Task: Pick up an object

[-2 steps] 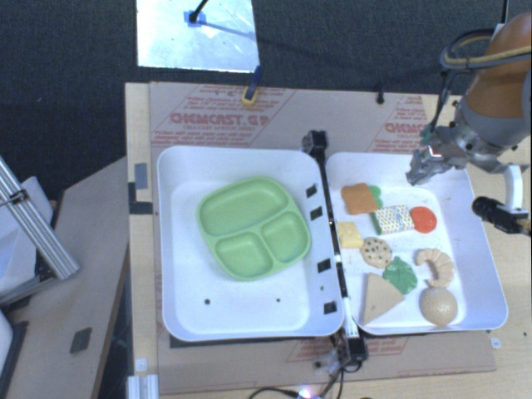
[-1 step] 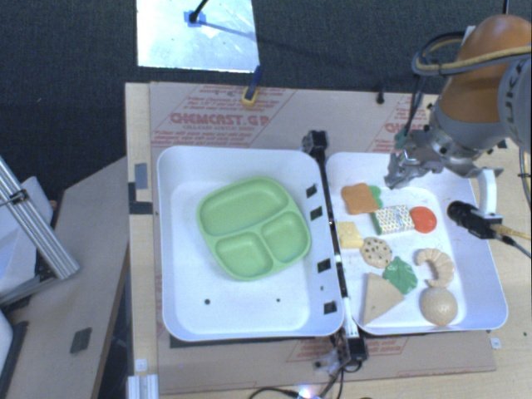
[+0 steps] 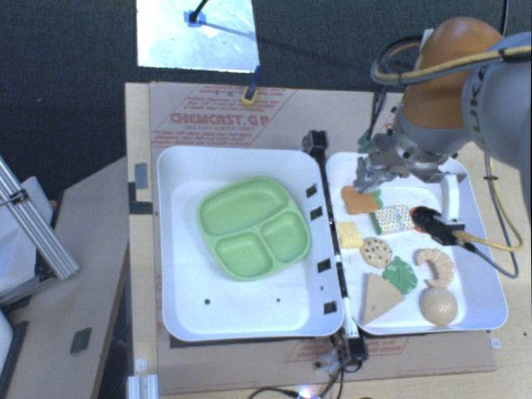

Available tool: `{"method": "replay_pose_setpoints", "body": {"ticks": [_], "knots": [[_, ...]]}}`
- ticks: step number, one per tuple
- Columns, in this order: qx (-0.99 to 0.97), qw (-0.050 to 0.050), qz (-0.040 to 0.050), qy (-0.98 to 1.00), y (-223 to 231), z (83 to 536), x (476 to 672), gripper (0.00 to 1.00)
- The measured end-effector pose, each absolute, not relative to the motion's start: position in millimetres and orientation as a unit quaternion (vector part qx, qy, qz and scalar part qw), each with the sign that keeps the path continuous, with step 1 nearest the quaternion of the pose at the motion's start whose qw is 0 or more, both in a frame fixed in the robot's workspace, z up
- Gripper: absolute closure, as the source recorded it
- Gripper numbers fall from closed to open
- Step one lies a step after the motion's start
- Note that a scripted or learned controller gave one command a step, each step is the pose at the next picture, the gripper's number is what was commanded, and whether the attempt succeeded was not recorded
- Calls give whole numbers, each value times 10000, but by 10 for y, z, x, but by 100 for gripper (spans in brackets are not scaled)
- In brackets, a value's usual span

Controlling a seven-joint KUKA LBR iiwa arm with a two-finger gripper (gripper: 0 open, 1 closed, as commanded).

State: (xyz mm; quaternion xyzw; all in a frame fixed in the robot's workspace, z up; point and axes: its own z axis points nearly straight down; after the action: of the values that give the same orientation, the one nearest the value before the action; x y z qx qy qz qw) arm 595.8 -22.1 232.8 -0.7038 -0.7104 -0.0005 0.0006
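The right bin (image 3: 490, 293) holds several toy foods: an orange piece (image 3: 358, 201), a sprinkled wafer (image 3: 392, 219), a yellow cheese block (image 3: 350, 236), a chocolate-chip cookie (image 3: 376, 252), a green leaf (image 3: 401, 274), a tan wedge (image 3: 379, 298), a shrimp (image 3: 435, 264), a round bun (image 3: 438, 305) and a dark red-tipped tool (image 3: 436, 226). My gripper (image 3: 371, 179) hangs low over the bin's far left part, right above the orange piece. Its fingers point down and their tips blend with the food.
The left bin (image 3: 179, 306) holds a green divided plate (image 3: 253, 226). A black divider with clips (image 3: 328, 239) runs between the bins. A yellow cable (image 3: 499, 248) loops over the right bin's right side. A shiny sheet (image 3: 198, 22) lies beyond the bench.
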Motion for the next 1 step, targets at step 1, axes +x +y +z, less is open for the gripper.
{"method": "replay_pose_setpoints", "body": {"ticks": [1], "knots": [[-7048, 2, -1, -7095, -8, 2159, 6009, 100]]}}
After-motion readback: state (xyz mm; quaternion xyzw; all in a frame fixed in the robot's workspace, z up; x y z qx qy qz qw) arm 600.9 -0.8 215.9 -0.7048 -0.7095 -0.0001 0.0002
